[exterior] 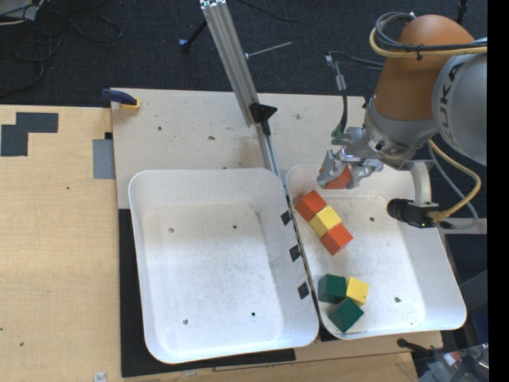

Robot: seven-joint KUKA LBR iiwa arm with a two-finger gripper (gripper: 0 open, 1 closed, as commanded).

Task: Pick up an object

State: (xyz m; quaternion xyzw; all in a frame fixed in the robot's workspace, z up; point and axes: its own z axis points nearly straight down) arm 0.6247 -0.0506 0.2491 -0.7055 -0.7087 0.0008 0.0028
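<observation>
Partly hidden, red block (337, 178) between fingers of hand (343, 172), wrist covering its top.

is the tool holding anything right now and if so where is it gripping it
Yes: the tool has a red-orange block between its fingers, lifted above the right bin. Its upper part is gripped; the lower part shows below.

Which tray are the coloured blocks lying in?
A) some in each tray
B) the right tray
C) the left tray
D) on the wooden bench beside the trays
B: the orange-yellow-orange row and the green and yellow blocks all lie in the right tray, below the tool.
</observation>
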